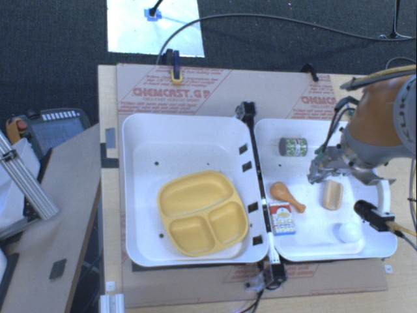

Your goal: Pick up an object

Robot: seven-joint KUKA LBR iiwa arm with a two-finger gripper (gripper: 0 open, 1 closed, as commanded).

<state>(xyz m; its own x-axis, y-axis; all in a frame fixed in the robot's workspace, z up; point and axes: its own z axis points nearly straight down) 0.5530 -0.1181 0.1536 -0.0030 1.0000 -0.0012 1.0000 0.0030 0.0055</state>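
The end effector (320, 173) hangs low in the right bin (306, 245), its dark tip just at ten o'clock of a tan block (332, 194); nothing shows between its parts, and from this slanted angle I cannot tell whether it is spread or pressed together. The candidates for a pick all lie in that bin: the tan block at centre, a green-labelled can (293, 147) on its side toward eleven o'clock, an orange drumstick-shaped toy (287, 195) at nine o'clock of the block, a small red-and-white box (281, 219) toward seven o'clock, and a white ball (348, 231) at five o'clock. The left bin (137, 175) carries a yellow divided tray (202, 211).

The likeliest failure, as I judge it, is an off-centre descent: the tip sits beside the block, not over it, so closing here could clip its corner and shove it away or tilt it. The can and ball would both roll if nudged. The drumstick lies near enough that a wide approach could catch it too.
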